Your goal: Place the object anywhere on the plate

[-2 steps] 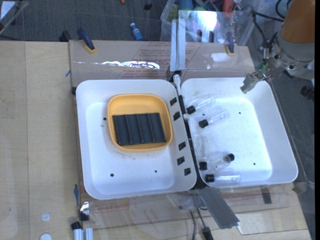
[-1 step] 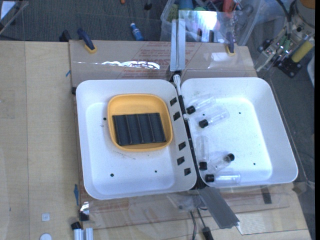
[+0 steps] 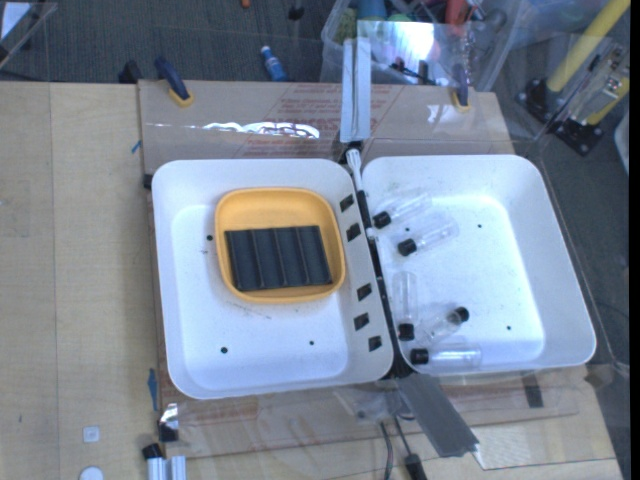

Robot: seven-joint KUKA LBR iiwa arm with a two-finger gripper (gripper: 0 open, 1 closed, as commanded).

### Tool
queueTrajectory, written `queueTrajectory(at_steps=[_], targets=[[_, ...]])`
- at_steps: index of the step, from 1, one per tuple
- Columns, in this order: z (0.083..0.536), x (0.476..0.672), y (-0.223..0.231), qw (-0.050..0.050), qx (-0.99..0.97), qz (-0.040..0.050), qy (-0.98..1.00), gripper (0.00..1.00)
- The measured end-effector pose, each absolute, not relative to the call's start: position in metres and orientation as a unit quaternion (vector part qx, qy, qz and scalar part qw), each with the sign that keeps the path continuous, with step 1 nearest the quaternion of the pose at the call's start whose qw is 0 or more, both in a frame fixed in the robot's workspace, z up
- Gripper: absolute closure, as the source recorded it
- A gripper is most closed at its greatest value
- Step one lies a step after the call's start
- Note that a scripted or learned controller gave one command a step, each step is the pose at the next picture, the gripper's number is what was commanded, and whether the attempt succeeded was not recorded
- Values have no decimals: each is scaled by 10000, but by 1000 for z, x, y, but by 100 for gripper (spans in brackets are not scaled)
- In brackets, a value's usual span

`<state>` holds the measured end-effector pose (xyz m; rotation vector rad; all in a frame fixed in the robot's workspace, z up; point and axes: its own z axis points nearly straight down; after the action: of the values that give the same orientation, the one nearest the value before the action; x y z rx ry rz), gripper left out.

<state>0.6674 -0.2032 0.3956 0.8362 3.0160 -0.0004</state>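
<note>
- I see two white bins side by side on the wooden bench: the left bin and the right bin, their inner rims touching down the middle.
- A yellow plate, squarish with rounded corners, sits in the left bin, nearer its far edge than its near one.
- The task's thing, a dark grey ribbed block, lies flat on the plate. It covers most of the plate's floor, with its ribs running from the far side towards the near side. All of it is inside the plate's rim.
- How the jaws stand I cannot tell from this view, and nothing has hold of the block.
- The right bin holds five clear vials with black caps, all lying on their sides in the half next to the divide.
  - One vial is near the far corner.
  - A second vial lies just below it.
  - A third vial lies along the inner wall.
  - A fourth vial is just beside the third.
  - A fifth vial lies by the near wall.
- A row of small black clips runs down the seam between the bins.
- A blue clamp stands at the bench's far left corner.
- Beyond the far edge is a clear tub of mixed coloured items.
- A flat grey plate-like piece sticks out below the seam at the near edge.
</note>
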Motion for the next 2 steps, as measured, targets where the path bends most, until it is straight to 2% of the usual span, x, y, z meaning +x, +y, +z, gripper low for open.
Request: queueTrajectory(at_steps=[1, 2], targets=[[395, 667, -203, 57, 2671, -1, 9637, 0], [354, 650, -210, 28, 812, 4, 9967, 0]])
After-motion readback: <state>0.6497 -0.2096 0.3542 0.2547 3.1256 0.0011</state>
